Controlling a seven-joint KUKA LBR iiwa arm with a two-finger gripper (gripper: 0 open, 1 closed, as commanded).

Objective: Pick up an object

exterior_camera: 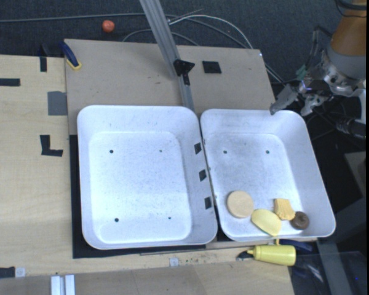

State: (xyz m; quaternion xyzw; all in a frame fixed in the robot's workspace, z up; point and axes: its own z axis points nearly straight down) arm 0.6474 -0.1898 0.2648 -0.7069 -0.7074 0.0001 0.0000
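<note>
Nothing picked up yet: my pincer (290, 101), fingers spread, hangs over the right bin's (313, 165) far corner, well apart from the round biscuit (240, 203).

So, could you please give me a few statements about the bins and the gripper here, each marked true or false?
1. The round tan disc lies in the right bin. True.
2. The gripper hangs over the left bin. False: it is at the right bin's far right corner.
3. The yellow piece lies beside the disc. True.
4. The small dark ring lies in the left bin. False: it lies in the right bin's near corner.
</note>
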